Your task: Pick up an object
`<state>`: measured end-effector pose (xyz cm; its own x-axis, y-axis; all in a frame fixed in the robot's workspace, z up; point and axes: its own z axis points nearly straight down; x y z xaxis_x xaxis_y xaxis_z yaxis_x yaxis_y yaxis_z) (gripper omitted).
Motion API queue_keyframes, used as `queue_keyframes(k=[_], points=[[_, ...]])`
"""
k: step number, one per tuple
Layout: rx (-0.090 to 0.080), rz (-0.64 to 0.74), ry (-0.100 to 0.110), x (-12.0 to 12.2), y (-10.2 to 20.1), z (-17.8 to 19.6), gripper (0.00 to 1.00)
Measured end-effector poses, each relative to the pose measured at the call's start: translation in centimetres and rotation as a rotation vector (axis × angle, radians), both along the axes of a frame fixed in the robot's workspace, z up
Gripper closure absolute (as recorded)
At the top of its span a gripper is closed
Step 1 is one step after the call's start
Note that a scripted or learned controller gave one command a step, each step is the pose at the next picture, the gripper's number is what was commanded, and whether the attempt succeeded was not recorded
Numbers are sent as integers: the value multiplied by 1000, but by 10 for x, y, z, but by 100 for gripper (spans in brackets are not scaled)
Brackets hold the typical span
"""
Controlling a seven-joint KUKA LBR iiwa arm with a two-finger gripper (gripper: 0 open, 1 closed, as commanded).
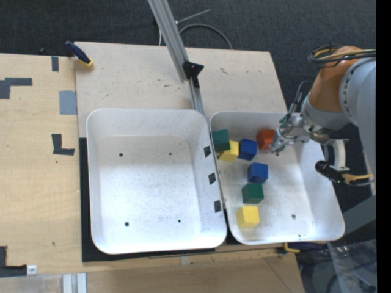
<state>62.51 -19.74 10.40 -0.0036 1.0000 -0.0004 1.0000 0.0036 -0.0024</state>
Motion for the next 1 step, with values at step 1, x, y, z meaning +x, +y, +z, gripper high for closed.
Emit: queue_keyframes(k=[1], points=[[-1,-2,-6,10,2,58,100]])
